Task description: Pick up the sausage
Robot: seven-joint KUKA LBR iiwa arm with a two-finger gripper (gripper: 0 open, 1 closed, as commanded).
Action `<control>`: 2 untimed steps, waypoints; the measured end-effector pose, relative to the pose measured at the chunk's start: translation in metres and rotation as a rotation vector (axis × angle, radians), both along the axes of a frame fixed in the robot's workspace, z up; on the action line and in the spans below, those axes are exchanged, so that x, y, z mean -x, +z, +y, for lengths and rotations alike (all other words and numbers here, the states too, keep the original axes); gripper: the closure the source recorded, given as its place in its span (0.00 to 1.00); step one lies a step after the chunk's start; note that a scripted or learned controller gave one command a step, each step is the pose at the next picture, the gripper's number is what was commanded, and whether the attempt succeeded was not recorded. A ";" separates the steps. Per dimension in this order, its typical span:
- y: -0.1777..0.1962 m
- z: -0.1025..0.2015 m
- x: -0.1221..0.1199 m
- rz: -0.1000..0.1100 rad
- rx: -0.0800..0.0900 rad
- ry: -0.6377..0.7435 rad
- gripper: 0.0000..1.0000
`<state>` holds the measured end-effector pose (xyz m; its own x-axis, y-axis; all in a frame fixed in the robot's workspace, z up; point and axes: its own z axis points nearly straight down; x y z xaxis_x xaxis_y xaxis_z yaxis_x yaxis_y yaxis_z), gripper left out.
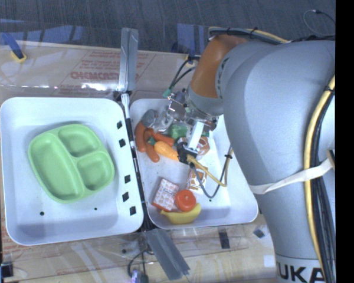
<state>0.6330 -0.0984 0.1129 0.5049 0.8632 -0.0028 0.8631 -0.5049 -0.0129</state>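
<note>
Claw point(178, 135) just above sausage point(141, 137)

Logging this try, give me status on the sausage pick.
Gripper low over right bin pile. Sausage at the pile's left edge, not held. Carrot lies against it.

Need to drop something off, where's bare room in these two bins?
Left bin: bare floor all around the green divided plate, widest along the near edge. Right bin: crowded with food under the arm; one small patch right of the tomato.
</note>
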 end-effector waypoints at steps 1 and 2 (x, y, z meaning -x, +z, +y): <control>-0.007 -0.016 0.013 -0.033 0.003 0.141 0.00; 0.008 -0.019 0.010 -0.041 0.010 0.144 1.00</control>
<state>0.6231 -0.1174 0.1210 0.3757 0.9267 0.0064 0.9263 -0.3757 0.0282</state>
